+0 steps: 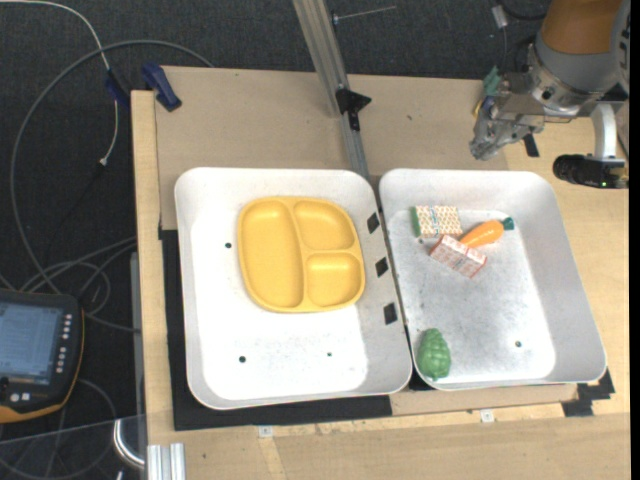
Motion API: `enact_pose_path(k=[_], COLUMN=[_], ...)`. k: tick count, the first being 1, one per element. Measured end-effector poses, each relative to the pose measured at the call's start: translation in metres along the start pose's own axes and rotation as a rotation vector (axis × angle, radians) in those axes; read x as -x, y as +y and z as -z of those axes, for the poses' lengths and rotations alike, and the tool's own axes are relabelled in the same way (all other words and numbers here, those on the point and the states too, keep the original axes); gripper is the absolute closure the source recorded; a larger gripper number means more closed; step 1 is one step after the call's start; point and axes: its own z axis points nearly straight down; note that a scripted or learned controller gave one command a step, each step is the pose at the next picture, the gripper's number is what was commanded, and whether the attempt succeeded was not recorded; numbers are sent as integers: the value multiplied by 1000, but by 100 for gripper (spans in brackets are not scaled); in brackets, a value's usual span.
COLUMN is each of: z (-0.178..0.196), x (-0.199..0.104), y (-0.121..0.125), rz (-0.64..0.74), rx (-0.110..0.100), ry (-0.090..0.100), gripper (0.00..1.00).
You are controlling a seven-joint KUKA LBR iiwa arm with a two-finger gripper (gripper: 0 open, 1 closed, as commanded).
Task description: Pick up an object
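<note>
The right bin [560, 268] holds an orange carrot [482, 233], a red-and-white carton [458, 255] touching it, a small patterned packet [436, 219] just left of the carrot, and a green lumpy thing [434, 353] near the front left corner. My gripper [487, 140] hangs above the bench beyond the right bin's far edge, well up from the carrot. Nothing shows between its fingers.
A yellow three-compartment plate [300, 253] lies in the left bin [210, 358]. A metal post [325, 48] rises at the back between the bins. Blue clamp [160, 86] at the bench's far left corner; cables and a pendant lie on the floor left.
</note>
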Motion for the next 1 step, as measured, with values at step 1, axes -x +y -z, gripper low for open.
enact_pose_path(k=[1], z=[-10], x=[-55], y=[-26], rz=[4], rx=[-12], ry=[5], gripper=[100])
